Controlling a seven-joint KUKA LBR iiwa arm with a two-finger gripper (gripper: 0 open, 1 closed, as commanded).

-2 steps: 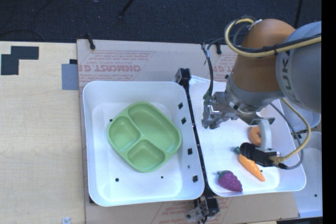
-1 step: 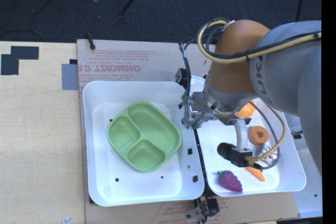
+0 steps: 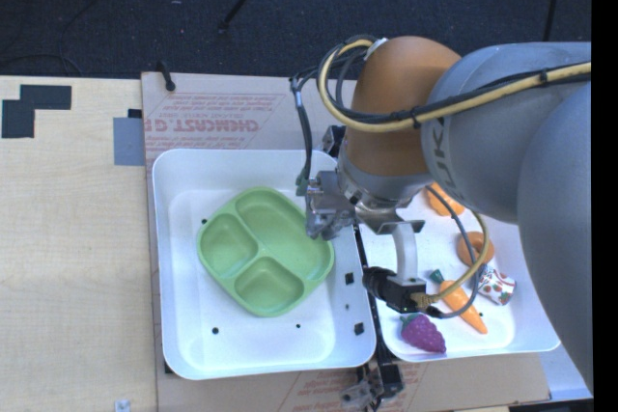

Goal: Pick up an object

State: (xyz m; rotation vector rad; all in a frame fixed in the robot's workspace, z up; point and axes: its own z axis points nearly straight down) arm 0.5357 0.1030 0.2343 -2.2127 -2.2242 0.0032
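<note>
In the left bin point(image 3: 183, 333) we see a green plate point(image 3: 263, 251) with three compartments, lying tilted toward the bin's right wall. The arm point(image 3: 483, 140) reaches over the divide between the bins, and the gripper point(image 3: 323, 217) sits at the plate's right rim; we cannot tell its state. In the right bin point(image 3: 526, 338) lie a carrot point(image 3: 462, 312) and purple grapes point(image 3: 423, 334).
</note>
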